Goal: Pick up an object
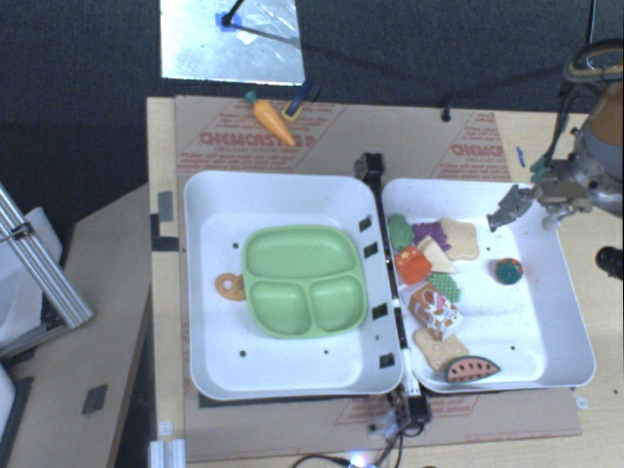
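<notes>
My gripper (531, 205) hung over the right bin's (565, 305) far right corner; how its jaws stood I could not tell. The teal ball (509, 270) lay alone nearer in that bin, apart from the toy-food pile, so I judged it safest: descend centred, straddling it.

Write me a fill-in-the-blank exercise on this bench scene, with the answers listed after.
1. The green tray lies in the ____ bin.
2. The pretzel rests just to the ____ of the green tray.
3. The carrot lies on the ____, beyond both bins.
4. The pincer hovers over the ____ bin, above the ball.

Answers: left; left; cardboard; right
</notes>
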Robot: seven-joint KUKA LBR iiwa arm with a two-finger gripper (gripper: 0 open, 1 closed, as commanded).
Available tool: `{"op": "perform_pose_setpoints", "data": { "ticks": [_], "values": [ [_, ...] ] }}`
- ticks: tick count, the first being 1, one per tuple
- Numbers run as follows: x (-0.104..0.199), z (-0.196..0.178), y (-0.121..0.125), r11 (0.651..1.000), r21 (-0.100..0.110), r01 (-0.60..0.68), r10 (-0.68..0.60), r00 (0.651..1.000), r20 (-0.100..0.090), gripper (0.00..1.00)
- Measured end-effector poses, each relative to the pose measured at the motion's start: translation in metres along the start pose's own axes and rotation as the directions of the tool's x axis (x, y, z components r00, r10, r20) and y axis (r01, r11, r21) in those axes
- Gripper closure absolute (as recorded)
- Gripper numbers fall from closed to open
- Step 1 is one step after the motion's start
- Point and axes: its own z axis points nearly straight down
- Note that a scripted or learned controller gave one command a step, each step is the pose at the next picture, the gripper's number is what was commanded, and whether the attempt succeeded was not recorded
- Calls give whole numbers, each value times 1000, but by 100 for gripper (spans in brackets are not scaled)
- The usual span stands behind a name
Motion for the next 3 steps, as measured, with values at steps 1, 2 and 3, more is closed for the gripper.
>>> {"op": "perform_pose_setpoints", "data": {
  "ticks": [1, 2, 3],
  "values": [
    [0, -6, 2, 1000, -11, 2, -2, 1000, 2, 0],
    [-4, 39, -3, 1000, -7, 0, 0, 1000, 1, 0],
    [-2, 101, -5, 1000, -5, 0, 0, 1000, 1, 0]
  ]
}}
